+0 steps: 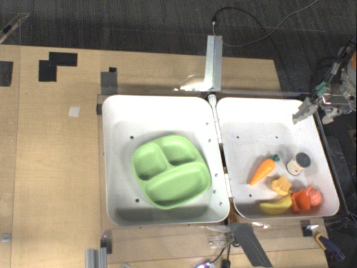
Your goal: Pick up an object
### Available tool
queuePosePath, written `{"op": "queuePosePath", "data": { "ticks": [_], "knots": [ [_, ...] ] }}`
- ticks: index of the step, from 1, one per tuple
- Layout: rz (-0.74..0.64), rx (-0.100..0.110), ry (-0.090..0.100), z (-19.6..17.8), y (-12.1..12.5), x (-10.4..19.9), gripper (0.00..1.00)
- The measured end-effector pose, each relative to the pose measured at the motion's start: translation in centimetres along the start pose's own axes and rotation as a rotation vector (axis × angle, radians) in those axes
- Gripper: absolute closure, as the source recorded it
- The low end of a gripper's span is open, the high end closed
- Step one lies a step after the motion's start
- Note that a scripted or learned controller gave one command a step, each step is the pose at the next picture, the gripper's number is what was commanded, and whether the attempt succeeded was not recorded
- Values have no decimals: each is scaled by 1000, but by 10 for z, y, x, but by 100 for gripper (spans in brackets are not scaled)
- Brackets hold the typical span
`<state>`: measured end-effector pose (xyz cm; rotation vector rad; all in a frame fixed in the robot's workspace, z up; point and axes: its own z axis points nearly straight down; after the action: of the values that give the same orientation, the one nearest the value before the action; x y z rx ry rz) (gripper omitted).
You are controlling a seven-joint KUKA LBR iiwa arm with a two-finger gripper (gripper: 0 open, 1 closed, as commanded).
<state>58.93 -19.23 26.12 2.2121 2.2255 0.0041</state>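
Right now the gripper [305,111] hangs over the far right corner of the right bin [251,116], and I cannot tell its state. All the candidates sit well below it, crowded together: carrot [262,171], small cylinder [298,163], banana [276,206], red piece [307,199]. Likely trouble: a descent there nudges a neighbour, or closes on two toys, or clips the bin wall.
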Motion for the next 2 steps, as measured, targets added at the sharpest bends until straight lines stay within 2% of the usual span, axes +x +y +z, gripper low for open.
{"op": "queuePosePath", "data": {
  "ticks": [1, 2],
  "knots": [
    [-103, 1, 1, 70, -40, 59, 0],
    [-104, -9, -1, 170, -56, 68, 0]
  ]
}}
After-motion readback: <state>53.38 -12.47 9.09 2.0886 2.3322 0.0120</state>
